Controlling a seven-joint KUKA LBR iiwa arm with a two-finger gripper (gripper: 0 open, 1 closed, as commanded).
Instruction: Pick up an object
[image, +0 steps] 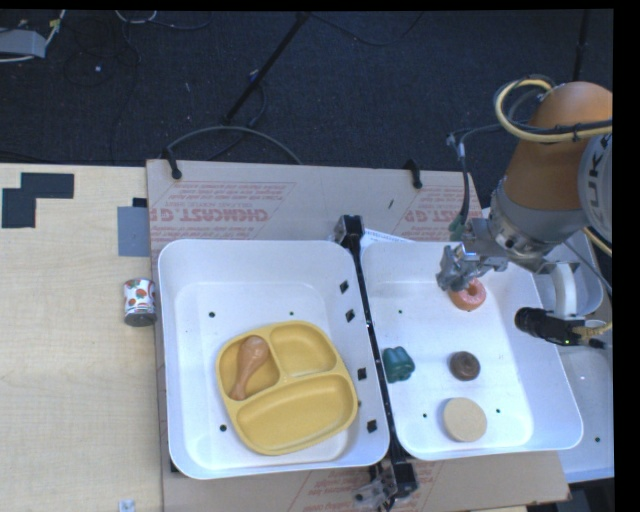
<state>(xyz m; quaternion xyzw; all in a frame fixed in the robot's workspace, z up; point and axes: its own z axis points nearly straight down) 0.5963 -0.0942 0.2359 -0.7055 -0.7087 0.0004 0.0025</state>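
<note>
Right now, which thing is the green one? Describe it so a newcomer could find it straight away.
Start at the right bin. Go to its left edge, by the black divider between the two bins; the green toy lies there. The brown disc and tan disc to its right are round, and it is the one green, lumpy thing.

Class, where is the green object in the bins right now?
The green object lies in the right bin, close to the divider between the bins, left of the brown round piece.
</note>
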